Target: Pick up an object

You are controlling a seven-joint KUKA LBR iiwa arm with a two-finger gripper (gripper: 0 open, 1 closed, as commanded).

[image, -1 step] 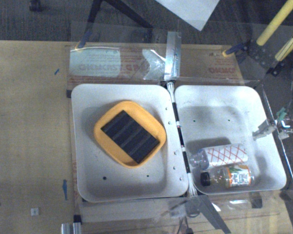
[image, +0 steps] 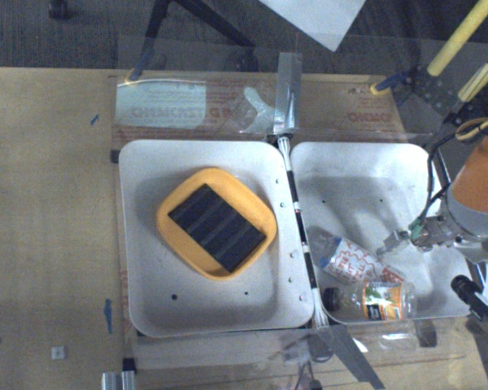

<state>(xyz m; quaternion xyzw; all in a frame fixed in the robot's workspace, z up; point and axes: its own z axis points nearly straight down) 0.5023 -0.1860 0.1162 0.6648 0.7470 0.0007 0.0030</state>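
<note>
Bottle (image: 366, 287) lying flat in right bin (image: 350, 169), just left of and below gripper (image: 403, 238), long axis running left-right. Finger state impossible to tell.

The arm (image: 478, 187) enters at three o'clock — its orange band sits at the frame's edge, with grey wrist parts just below it. Cables loop along its nine o'clock side. From the wrist the gripper (image: 393, 244) reaches toward eight o'clock, low and slanted — a thin metal tip is all that shows, too small and blurred to read further.
</note>
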